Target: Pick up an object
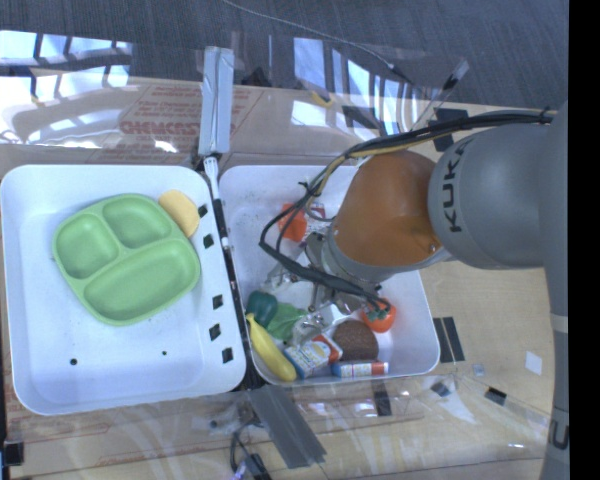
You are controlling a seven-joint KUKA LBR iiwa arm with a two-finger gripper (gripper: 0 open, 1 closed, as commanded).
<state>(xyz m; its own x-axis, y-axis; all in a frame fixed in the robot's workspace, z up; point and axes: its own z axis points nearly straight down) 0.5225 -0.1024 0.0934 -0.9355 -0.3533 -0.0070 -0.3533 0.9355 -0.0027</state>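
The grey arm with its orange band (385, 213) reaches down into the right bin (245, 203), and its wrist hides the gripper from the camera. Below the wrist lies a cluster of objects: a yellow banana (268, 349), a green item (270, 310), a brown round object (356, 339), an orange-red piece (381, 315), a small carton (315, 353) and a tube (360, 369). Another orange piece (293, 225) peeks out at the wrist's left side.
The left bin (40, 368) holds a green divided plate (127, 256) and a yellow object (180, 210) at the plate's upper right. Black cables loop from the arm over the right bin. A metal divider (216, 98) stands between the bins at the back.
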